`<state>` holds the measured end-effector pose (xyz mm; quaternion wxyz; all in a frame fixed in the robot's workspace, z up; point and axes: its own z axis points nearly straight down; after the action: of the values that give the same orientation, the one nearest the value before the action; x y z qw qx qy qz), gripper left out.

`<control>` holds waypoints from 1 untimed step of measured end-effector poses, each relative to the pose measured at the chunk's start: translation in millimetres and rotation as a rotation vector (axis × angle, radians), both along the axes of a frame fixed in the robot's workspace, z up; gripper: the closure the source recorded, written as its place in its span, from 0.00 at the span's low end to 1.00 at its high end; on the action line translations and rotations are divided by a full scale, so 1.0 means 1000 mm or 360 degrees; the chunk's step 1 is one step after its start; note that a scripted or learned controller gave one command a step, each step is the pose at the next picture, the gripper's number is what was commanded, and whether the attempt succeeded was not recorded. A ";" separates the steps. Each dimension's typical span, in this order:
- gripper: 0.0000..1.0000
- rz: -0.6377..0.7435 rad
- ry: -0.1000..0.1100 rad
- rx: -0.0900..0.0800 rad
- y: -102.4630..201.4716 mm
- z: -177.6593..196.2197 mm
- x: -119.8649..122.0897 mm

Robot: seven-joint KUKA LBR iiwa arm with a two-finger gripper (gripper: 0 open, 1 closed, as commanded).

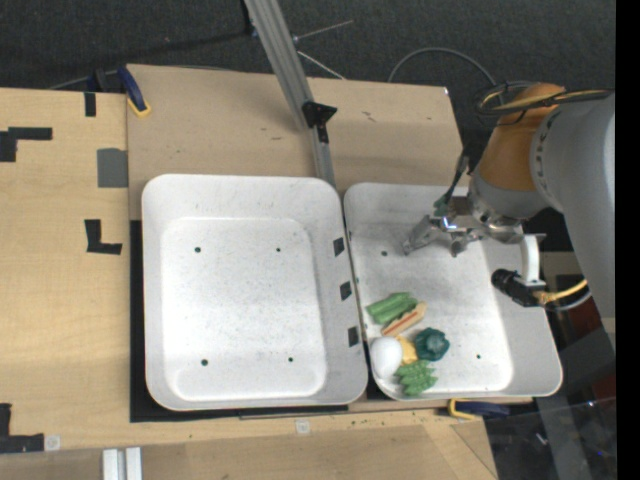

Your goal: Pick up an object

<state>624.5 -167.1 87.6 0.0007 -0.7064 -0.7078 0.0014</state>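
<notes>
The things to be picked lay heaped together in the right bin (520,363), crowded into its near left corner against the wall it shares with the left bin (240,288). In that heap a long green vegetable (390,306) lay farthest from the corner, with an orange carrot-like piece (405,320) touching it on the near side. Below those sat a white egg-shaped piece (385,352) with a small yellow piece (408,352) just beside it, a dark teal lump (432,344) to their right, and a knobbly green piece (417,376) nearest the bin's front wall. All of them touched or nearly touched a neighbour.

The gripper (436,241) hung over the far half of the right bin, well apart from the heap, above bare white floor. Its two fingers stood spread apart, and nothing lay between them. The grey arm with its orange band (515,148) came in behind it from the right side of the bin.

By my reading, the reach had not yet become a grasp: nothing was held, and the heap looked untouched. The next move called for travel toward the near left corner of the right bin, then a descent onto one piece. The teal lump or the long green vegetable seemed the easier choices, since each sat at the heap's edge with some free floor on one side; the pieces against the walls would leave little room for a finger.
</notes>
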 end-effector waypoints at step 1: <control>1.00 0.0003 -0.0001 0.0000 0.001 0.011 0.000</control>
<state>624.8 -166.5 98.4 0.0005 -0.7058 -0.7084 0.0013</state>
